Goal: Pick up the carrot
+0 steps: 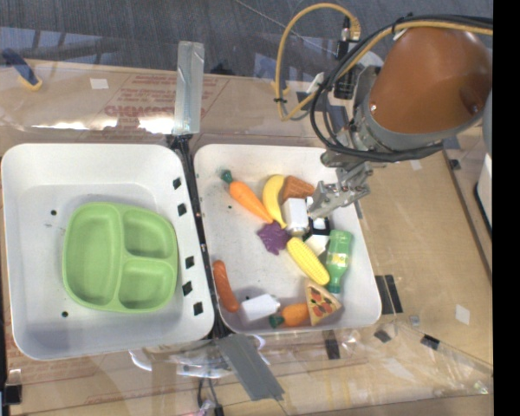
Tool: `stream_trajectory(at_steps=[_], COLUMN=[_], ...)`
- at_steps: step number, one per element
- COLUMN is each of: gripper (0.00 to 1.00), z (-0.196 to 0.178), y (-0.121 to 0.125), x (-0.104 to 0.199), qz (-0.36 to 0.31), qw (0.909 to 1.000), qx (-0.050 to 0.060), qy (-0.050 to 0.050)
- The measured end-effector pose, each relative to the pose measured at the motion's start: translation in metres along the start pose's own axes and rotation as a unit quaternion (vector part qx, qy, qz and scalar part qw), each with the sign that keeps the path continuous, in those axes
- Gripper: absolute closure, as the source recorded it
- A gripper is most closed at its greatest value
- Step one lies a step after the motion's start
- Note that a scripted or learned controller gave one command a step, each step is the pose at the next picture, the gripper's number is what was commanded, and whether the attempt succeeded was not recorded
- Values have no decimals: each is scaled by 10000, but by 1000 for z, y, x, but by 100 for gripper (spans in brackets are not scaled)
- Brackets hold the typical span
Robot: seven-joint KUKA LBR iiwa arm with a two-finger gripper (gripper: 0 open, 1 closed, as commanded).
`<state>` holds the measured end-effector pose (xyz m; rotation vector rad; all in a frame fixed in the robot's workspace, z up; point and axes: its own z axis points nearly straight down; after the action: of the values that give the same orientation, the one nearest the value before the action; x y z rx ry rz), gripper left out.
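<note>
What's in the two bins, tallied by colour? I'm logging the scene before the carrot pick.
Orange: 3, the carrot, a sausage-like piece, a small piece at the front wall
Yellow: 2, banana, corn
Green: 2, bottle, divided plate
Purple: 1, grapes
White: 1, block
Mixed: 1, pizza slice
Brown: 1, piece behind the banana
Total: 11

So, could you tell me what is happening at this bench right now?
The arm is reaching in over the right bin, its tool low among the toy food near the banana. The carrot it is meant to pick up lies untouched in the bin's upper left. A green plate sits in the left bin.
</note>
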<state>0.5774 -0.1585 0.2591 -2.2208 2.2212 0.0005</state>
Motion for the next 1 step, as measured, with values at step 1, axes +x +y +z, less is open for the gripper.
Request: stream_trajectory(at_steps=[1], gripper=[0], z=[65], y=[-19], x=[-34], qz=[-142], qw=[9999], qx=[-36], qy=[-24])
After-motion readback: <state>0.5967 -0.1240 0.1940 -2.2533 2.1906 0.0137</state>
